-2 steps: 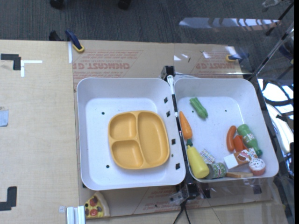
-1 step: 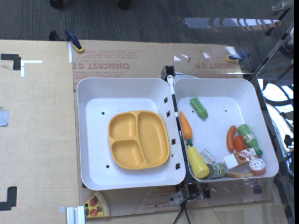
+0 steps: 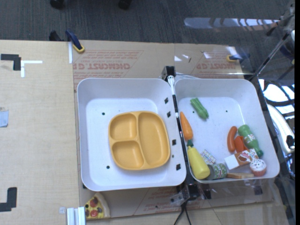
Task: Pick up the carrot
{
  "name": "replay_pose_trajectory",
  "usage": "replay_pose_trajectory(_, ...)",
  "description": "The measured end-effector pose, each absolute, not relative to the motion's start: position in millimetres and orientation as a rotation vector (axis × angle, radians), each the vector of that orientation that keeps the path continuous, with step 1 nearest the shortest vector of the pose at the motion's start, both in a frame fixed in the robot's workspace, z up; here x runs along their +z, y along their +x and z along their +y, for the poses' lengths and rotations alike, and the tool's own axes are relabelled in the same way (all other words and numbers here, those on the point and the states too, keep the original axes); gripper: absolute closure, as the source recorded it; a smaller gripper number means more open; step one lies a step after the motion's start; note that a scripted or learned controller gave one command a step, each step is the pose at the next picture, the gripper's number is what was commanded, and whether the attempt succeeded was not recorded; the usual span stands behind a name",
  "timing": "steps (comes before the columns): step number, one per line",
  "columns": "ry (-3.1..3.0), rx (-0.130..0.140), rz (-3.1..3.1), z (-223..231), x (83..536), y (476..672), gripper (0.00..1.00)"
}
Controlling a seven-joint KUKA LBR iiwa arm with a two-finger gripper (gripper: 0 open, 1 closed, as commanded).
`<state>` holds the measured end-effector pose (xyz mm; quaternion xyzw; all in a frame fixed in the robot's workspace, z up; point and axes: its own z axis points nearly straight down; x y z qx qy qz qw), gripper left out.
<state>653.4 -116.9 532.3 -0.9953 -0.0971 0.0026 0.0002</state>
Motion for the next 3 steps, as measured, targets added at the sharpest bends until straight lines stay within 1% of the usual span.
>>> replay_pose_trajectory(1,-3.126,0.009,-0.306,-117,532,653.4,0.00)
replay_pose_trajectory(2,-3.126,0.005,-0.308,-113,540,653.8,0.00)
replay_pose_trajectory(3,-3.125,0.006,-0.313,-126,540,652.0,0.00)
